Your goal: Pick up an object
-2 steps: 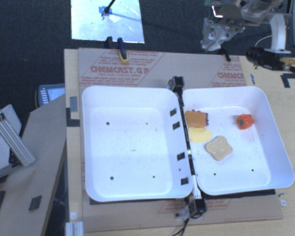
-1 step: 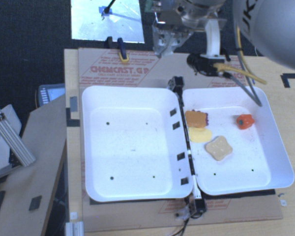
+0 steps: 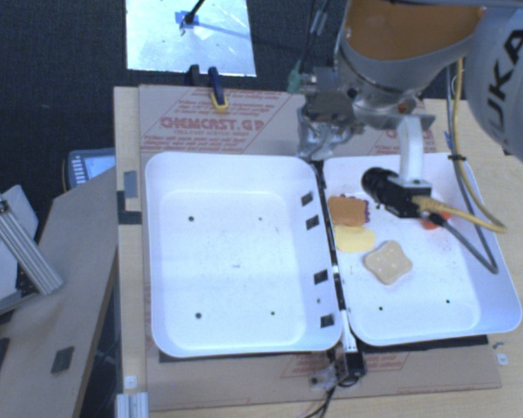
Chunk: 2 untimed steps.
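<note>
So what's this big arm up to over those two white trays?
The arm reaches in from the right, and its gripper hangs at the far edge where the two bins meet. It is meant to pick something up. The right bin has a few small things: a toast-like piece, a yellow piece and an orange-brown one. Nothing looks grabbed yet.
</note>
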Available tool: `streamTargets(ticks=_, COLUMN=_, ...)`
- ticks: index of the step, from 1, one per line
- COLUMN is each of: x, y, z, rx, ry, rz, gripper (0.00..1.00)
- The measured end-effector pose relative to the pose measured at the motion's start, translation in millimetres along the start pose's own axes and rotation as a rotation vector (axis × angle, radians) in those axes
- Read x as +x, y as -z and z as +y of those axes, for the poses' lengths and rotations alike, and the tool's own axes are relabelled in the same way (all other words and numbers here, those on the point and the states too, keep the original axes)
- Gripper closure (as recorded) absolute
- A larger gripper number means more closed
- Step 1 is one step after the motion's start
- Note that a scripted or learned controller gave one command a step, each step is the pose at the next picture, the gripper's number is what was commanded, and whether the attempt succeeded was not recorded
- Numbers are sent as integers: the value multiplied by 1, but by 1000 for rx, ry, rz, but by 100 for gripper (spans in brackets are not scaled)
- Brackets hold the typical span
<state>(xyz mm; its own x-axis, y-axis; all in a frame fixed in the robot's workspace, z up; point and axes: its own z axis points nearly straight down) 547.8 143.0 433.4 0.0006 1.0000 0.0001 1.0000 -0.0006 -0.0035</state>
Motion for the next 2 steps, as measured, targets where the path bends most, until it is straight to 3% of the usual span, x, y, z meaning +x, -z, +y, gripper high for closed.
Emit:
streamTargets(ticks=1, x=-34, y=-33, z=-60, rx=0, ry=0, rz=0, gripper=100)
streamTargets(ticks=2, x=-1, y=62, z=-61, rx=-15, ry=7, rz=5, gripper=100)
